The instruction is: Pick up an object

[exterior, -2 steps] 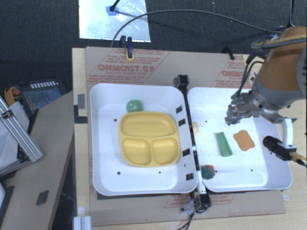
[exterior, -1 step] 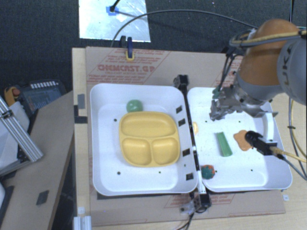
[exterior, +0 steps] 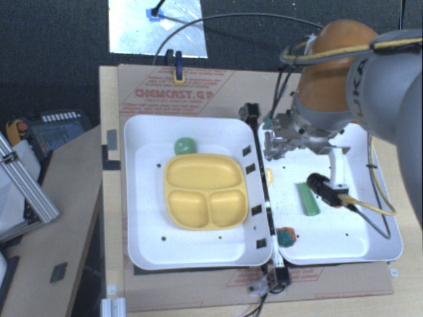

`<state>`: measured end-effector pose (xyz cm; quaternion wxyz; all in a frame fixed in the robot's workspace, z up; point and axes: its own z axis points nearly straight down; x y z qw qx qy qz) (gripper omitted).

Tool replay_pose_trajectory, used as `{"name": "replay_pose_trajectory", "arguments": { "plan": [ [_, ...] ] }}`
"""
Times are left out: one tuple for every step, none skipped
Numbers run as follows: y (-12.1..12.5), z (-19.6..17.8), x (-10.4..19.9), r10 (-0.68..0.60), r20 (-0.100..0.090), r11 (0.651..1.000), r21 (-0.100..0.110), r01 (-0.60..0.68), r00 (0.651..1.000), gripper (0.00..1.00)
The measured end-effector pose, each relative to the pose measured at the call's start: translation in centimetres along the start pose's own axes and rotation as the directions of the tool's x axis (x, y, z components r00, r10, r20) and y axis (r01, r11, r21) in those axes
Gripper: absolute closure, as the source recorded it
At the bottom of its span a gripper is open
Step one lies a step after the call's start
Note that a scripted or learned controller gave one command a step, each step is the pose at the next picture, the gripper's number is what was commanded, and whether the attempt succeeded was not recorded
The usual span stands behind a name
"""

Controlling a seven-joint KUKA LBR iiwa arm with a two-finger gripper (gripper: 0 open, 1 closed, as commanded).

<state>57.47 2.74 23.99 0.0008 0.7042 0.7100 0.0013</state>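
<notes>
My gripper (exterior: pixel 276 144) hangs over the far left part of the right bin (exterior: pixel 370 243), close to the divider between the bins. A flat green block (exterior: pixel 308 199) lies on the right bin's floor, below and to the right of the gripper. A small teal and orange object (exterior: pixel 285 236) sits in that bin's near left corner. A small yellow piece (exterior: pixel 268 175) lies by the divider just below the gripper. Nothing shows between the gripper and these things.
The left bin (exterior: pixel 142 177) holds a yellow divided plate (exterior: pixel 205 190) in its middle and a green ball (exterior: pixel 186 145) behind it. The grey arm with its orange band (exterior: pixel 337 65) covers the right bin's far side. A yellow cable (exterior: pixel 377 210) trails over the right bin.
</notes>
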Motion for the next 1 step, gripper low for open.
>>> {"name": "replay_pose_trajectory", "arguments": {
  "plan": [
    [0.47,-0.24,4.68,-0.001,-0.001,1.0,0.001,0.001,1.0,1.0]
  ]
}}
